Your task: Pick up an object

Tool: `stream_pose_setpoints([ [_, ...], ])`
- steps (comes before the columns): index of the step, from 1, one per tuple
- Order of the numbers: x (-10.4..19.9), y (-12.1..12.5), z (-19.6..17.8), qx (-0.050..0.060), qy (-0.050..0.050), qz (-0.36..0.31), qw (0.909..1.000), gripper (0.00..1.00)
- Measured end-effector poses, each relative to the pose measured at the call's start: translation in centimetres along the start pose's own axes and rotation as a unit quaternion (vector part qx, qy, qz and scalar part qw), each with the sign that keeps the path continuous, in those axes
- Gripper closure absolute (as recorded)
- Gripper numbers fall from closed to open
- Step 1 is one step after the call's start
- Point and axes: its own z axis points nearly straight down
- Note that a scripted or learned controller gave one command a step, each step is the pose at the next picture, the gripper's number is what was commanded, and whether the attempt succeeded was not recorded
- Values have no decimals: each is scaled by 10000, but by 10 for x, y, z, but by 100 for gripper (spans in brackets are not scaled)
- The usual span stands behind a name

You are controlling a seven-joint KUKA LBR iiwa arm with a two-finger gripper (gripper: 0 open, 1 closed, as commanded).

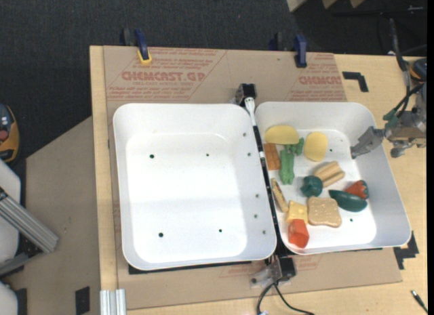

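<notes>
Gripper [364, 141] sits at the right bin's [380, 236] upper right rim, a grey piece reaching in from the right; whether it is open or closed cannot be told, and nothing visibly lies in its grasp. Nearest to it, just inside that bin, is a round yellow lemon [315, 145], with a yellow banana-like piece [281, 134] further along the bin's top. Below the lemon lie a tan bread roll [328, 172], a dark teal round piece [312, 186], a red pepper [357, 188] touching a dark green vegetable [348, 201], and a slice of toast [323, 213]. Toward the bin's left wall are a green pea pod [289, 161], an orange stick [272, 156], a tan stick [278, 195], a yellow cheese block [296, 211] and a red-orange piece [298, 232]. These toys crowd together, many touching. Left of this bin, edge to edge with it, lies the left bin [135, 192]. Both rest on a brown board [196, 73] held by blue clamps [142, 45].
</notes>
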Motion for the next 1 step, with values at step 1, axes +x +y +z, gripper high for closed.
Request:
stream_pose_setpoints([
  [1, 65, 38, 154, -49, -4, -8, 10000, 0],
])
